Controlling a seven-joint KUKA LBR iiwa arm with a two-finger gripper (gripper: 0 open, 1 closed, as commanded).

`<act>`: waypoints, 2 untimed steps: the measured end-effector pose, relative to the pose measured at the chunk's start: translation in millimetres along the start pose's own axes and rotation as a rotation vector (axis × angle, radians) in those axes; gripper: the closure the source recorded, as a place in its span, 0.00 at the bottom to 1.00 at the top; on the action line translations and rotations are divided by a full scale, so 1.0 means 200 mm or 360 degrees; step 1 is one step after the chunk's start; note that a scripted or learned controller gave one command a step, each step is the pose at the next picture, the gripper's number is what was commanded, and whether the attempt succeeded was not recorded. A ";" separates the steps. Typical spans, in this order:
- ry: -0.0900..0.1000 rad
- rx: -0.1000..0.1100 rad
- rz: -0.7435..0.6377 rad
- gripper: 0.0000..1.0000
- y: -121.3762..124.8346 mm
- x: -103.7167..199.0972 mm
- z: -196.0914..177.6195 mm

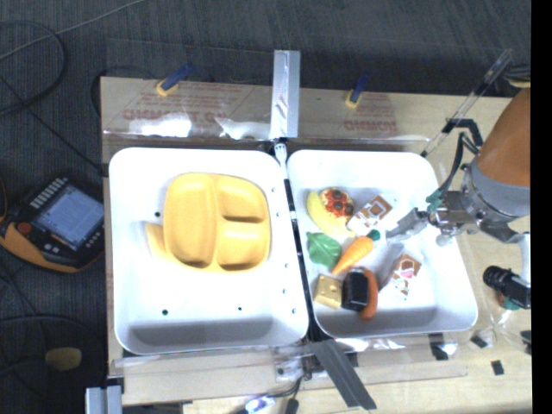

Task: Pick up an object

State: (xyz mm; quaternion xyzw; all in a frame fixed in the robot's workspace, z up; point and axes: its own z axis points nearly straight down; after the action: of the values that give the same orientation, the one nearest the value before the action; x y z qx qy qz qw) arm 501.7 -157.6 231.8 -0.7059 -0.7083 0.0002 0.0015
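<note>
The right bin holds several small toys. A yellow banana-like piece with a red-topped round lies at the upper left. Beside it sits a small white and brown house box. An orange carrot lies in the middle, by a green leafy piece. Lower down are a tan block, a black object over an orange-red piece, and a second small house piece. My gripper hangs low over the bin's right side, just right of the carrot top, with nothing seen held.
The left bin carries a yellow divided plate. A metal divider runs between the bins. A handheld control unit lies on the floor at the left. The arm's orange band is at the right edge.
</note>
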 end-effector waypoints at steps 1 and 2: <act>-0.0002 0.0000 -0.0152 0.00 0.04 -0.05 0.14; -0.0006 -0.0014 -0.0438 0.00 0.00 0.20 0.70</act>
State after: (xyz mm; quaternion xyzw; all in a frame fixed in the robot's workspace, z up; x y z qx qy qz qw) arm 502.1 -117.4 92.2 -0.6021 -0.7984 -0.0019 -0.0030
